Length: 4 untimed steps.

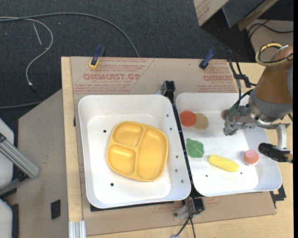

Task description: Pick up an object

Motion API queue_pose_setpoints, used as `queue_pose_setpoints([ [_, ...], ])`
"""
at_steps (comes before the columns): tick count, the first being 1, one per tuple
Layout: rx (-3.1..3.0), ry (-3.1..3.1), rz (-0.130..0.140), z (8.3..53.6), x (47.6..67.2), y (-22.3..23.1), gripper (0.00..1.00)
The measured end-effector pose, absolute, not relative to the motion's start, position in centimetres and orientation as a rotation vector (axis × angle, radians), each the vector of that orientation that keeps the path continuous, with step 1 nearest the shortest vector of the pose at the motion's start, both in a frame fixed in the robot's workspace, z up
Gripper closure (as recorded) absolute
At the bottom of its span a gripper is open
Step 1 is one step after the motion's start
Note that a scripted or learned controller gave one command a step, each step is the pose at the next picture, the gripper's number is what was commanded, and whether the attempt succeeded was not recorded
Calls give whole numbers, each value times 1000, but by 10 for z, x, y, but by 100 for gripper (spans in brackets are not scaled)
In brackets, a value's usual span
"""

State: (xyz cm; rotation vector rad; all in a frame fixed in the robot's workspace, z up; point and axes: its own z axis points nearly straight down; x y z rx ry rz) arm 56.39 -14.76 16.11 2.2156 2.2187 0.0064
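Still, gripper hangs at right bin's 1 o'clock, pincer state unclear; descent may miss orange ball at 10 o'clock.

Dark grey carpet floor across top & left. Thin white cable looping over it at upper left, w/ a grey one arcing toward the tabletop. Light wood tabletop below, covered by a cardboard sheet w/ red print along the far edge. Two blue clamps, left & right, pinning that sheet at the back. Cardboard box corner at top, next to grey & tan furniture bits, too cropped to ID. Metal rail slanting in at left edge. Even, soft light; faint shadows only.
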Motion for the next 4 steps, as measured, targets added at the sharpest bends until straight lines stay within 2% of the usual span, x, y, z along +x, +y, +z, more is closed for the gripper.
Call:
queue_pose_setpoints([
  [2, 2213, 2218, 8, 281, 574, -157, 100],
  [4, 2216, 2231, 1, 276, 582, -52, 100],
])
